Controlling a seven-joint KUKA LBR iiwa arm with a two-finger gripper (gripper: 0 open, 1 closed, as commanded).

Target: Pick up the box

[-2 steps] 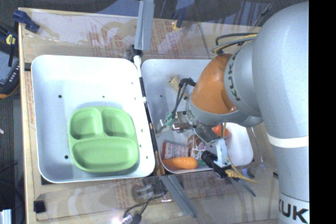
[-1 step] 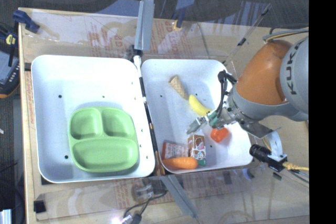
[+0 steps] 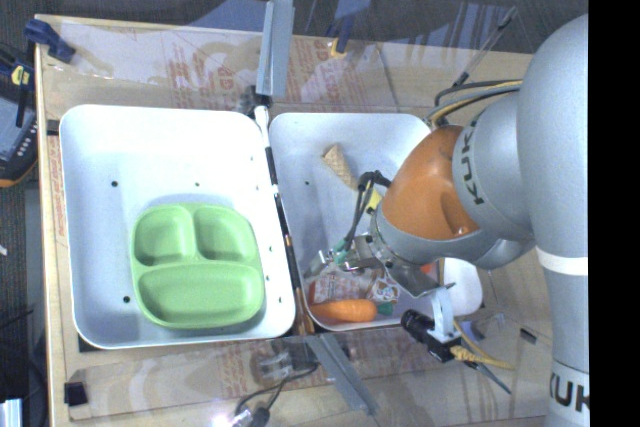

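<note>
The box (image 3: 350,291), a small flat pack with red and white print, lies near the front edge of the right bin (image 3: 300,145). An orange carrot (image 3: 345,312) rests against its front side. My gripper (image 3: 347,260) hangs low just behind and above the box, close to its top. The grey and orange wrist (image 3: 430,200) covers the right part of the bin and hides the right end of the box.
A tan cone (image 3: 338,165) lies at the back of the right bin. A green divided plate (image 3: 197,267) sits in the left bin (image 3: 100,155). The bins' shared wall (image 3: 278,215) runs just left of the box. Cables trail at the front right.
</note>
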